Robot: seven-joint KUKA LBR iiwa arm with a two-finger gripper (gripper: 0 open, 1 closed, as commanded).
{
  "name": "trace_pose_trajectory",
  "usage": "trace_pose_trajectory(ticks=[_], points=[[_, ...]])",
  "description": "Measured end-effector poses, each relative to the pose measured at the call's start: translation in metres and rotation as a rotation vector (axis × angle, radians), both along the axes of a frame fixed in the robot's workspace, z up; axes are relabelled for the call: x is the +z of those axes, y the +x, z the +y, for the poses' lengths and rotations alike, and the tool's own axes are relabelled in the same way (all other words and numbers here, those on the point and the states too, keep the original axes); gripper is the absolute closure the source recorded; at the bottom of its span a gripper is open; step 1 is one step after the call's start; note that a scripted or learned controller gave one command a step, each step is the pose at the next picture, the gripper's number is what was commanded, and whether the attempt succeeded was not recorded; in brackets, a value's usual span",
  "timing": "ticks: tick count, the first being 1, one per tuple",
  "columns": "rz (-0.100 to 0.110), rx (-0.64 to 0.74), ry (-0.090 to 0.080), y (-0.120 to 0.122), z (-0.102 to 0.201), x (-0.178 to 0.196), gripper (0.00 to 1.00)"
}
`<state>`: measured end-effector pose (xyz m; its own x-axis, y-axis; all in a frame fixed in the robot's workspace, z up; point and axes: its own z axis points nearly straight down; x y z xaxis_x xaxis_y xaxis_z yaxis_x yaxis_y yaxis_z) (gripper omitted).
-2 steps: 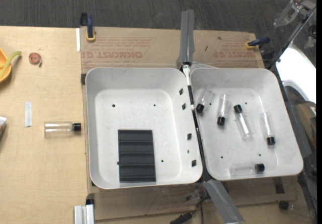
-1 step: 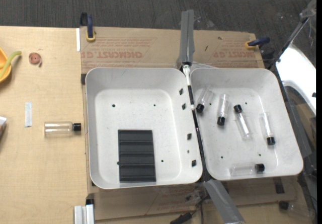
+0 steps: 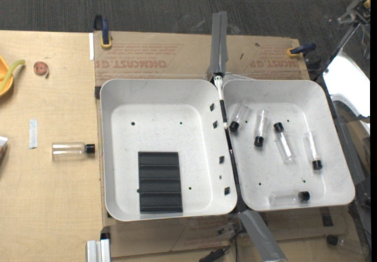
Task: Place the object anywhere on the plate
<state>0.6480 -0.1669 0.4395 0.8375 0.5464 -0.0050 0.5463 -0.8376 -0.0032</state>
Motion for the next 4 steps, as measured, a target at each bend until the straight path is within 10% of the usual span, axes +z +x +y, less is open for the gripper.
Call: trace_pose_trajectory(ticks=[1,3,4], points=[[-0.001,-0.228,-0.001,-0.053,-0.056,0.001,0.0],[-0.004,-0.338,-0.002,-0.01,0.181,0.001,0.0],[0.001,-0.354,-0.004,-0.059,0.056,0.0,0.0]])
